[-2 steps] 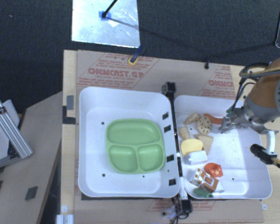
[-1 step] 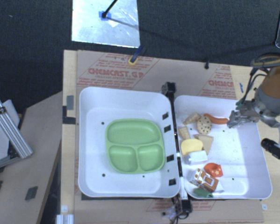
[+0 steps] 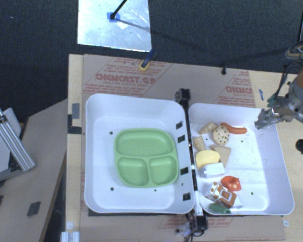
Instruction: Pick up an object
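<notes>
Up at the right edge of the camera view we see the gripper hanging over the far right corner of the right bin, at the end of the grey arm with its orange band. We cannot tell how the gripper stands, for it is small and blurred against the bin rim, and we see no object in it.

All the loose objects lie in the right bin, gathered toward its left half and well apart from the gripper. Nearest the gripper lies a red sausage, touching a round speckled cookie. Just left of these sits a tan bread-like piece, and below it a small pale cracker and a flat beige slice. A yellow lump rests in the middle of the group, with a white block touching its lower side. Nearer the front we see a red tomato-like piece, a red and white printed packet, and something dark green by the front wall.

In the left bin lies a green divided tray with three compartments.
</notes>
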`<state>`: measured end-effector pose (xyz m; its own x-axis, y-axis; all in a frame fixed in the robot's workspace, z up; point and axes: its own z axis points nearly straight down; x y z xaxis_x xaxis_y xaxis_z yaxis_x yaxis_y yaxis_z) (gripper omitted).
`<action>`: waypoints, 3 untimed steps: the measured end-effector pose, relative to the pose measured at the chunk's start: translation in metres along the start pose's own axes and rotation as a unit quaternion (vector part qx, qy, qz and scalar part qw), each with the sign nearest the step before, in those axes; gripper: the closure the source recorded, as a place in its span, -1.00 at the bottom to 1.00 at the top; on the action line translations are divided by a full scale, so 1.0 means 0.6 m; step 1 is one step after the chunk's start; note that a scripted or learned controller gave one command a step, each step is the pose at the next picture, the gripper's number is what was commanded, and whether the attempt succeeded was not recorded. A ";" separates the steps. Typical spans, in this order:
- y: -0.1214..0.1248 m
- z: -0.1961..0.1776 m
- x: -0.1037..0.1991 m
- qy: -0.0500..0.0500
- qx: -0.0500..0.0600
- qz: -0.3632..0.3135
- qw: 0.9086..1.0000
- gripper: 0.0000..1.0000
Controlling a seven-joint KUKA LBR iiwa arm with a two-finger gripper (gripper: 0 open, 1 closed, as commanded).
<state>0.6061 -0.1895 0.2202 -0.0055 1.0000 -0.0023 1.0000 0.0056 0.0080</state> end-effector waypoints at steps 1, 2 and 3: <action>0.002 -0.008 0.000 0.001 0.002 0.000 1.000 1.00; -0.022 0.003 0.099 0.002 0.004 -0.002 1.000 1.00; -0.038 -0.010 0.180 0.002 0.004 -0.002 1.000 1.00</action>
<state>0.5826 -0.0819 0.2256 -0.0093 1.0000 0.0020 1.0000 0.0093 0.0001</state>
